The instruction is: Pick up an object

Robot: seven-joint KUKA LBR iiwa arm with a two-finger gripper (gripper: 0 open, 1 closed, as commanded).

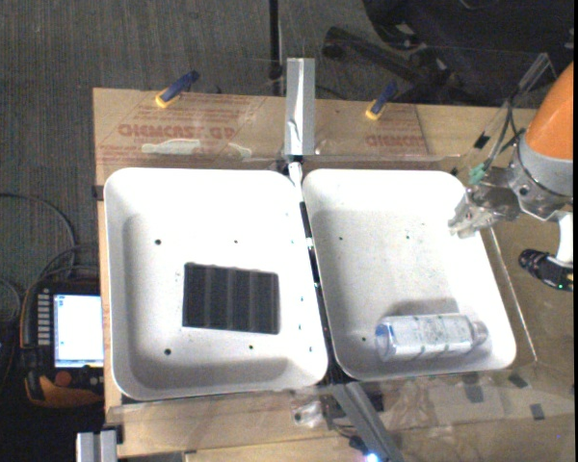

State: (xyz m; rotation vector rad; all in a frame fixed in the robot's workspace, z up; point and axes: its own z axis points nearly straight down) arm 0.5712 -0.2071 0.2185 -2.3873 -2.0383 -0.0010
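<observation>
The hand (465, 218) is hovering over the right bin's (366, 219) far right rim; whether it is open I cannot tell. A bottle (431, 335) is lying near, well apart.

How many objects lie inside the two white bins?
2. A dark ribbed pad lies flat in the left bin, and a bottle lies on its side near the front of the right bin.
</observation>
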